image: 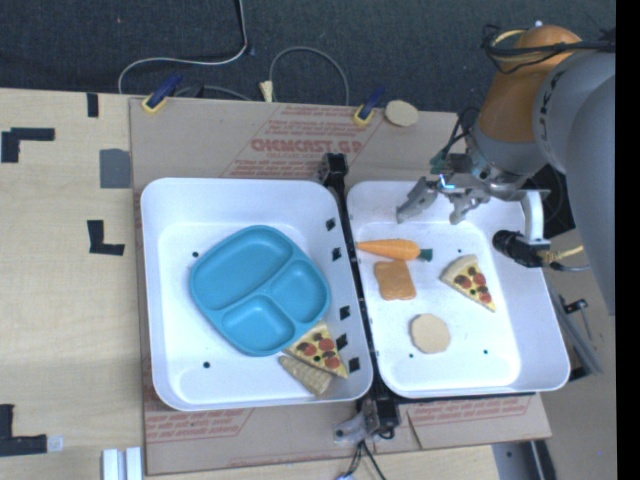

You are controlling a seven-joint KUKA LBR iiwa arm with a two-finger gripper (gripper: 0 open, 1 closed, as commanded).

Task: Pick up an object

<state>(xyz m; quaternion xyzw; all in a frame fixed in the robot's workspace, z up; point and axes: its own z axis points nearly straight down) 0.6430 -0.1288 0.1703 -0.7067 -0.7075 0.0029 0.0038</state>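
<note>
Cardboard (300, 143) printed "CHEMCAST GP" underlies both bins; the gripper (440, 206) hangs open above the carrot (390, 250).

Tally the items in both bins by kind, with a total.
Pizza slices: 2, one in the left bin, one in the right bin
Carrot: 1
Toast-like orange slab: 1
Round tan cookie-like disc: 1
Blue divided plate: 1
Tan wedge under the left pizza slice: 1
Total: 7
</note>
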